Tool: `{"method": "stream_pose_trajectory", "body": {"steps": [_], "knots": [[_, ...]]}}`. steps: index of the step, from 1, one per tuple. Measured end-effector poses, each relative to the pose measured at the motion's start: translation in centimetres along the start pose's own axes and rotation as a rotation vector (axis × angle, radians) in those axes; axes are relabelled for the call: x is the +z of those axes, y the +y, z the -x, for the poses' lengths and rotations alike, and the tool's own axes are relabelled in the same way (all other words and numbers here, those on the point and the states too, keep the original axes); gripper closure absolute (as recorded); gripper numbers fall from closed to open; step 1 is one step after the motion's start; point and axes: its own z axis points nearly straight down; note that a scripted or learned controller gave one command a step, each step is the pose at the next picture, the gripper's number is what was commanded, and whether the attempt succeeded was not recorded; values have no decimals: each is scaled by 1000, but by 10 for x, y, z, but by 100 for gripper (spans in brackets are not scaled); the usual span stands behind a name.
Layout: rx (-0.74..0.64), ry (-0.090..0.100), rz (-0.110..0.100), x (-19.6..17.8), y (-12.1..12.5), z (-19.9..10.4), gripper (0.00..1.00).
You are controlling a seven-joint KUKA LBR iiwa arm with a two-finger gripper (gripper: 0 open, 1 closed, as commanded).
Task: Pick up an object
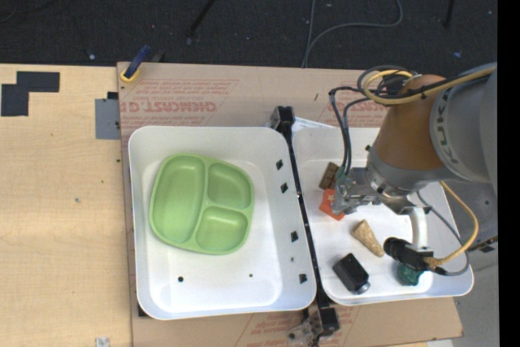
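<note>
In the right bin point(455, 276), my gripper point(348, 197) is lowered at the left side, right beside a small red-orange object point(331, 208) and seemingly touching it. A brown object point(329, 174) lies just above the red one. A tan wedge-shaped piece point(367, 237) lies below and to the right of the gripper. A black block point(351, 272) rests near the bin's front edge. A small teal thing point(409, 275) lies at the front right. The wrist hides part of the bin floor behind it.
The left bin point(146, 288) holds a green divided plate point(201, 202). A black divider strip point(296, 207) runs between the two bins. Cardboard lies under both bins, and cables hang around the arm.
</note>
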Motion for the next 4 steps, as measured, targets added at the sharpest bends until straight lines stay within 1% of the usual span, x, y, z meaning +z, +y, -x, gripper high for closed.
{"method": "stream_pose_trajectory", "body": {"steps": [1,2,3,4], "knots": [[0,0,4,-43,3,5,100],[-1,0,4,-95,8,-4,100],[-1,0,5,-137,10,-3,100],[-4,0,0,-125,-1,-61,100]]}}
